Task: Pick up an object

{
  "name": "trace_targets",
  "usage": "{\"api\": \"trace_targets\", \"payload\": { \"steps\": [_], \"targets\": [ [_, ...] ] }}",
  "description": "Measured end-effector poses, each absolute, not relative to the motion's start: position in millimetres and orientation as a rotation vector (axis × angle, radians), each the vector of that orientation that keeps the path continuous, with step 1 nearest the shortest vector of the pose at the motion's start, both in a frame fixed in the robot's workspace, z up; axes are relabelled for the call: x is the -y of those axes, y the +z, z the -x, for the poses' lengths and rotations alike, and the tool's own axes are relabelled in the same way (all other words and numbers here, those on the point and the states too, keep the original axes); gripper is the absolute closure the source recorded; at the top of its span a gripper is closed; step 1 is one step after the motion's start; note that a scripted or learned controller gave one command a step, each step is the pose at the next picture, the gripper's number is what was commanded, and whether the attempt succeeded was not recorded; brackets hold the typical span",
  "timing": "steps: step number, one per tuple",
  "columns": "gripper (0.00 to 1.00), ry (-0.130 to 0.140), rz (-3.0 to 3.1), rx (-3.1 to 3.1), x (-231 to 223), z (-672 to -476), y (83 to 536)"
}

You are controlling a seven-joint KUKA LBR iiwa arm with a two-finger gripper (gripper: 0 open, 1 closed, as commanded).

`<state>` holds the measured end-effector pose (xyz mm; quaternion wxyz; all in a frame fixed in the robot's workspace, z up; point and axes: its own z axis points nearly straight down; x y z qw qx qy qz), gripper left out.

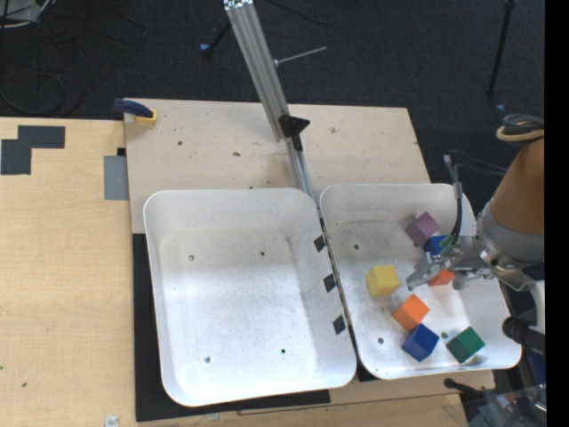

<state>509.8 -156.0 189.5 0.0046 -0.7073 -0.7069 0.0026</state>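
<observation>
Six blocks lie in your right bin (356, 205). The tool (437, 271) hangs just right of the yellow block (382, 280), touching a red block (441, 278); its grip state you cannot tell.

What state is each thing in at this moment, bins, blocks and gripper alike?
Left bin: sitting flat on the bench.
Right bin: holding all the blocks.
Yellow block: resting loose on the bin floor.
Orange block: loose, touching the blue block.
Green block: loose near the bin's front rim.
Purple block: loose, untouched.
Gripper: low inside the right bin, over small red and blue pieces; grasp unclear.
</observation>
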Motion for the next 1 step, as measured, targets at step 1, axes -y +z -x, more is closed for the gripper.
{"api": "trace_targets", "payload": {
  "steps": [1],
  "targets": [
    [0.00, 0.008, 2.215, 2.214, 153.1, -509.4, 124.9]
  ]
}}
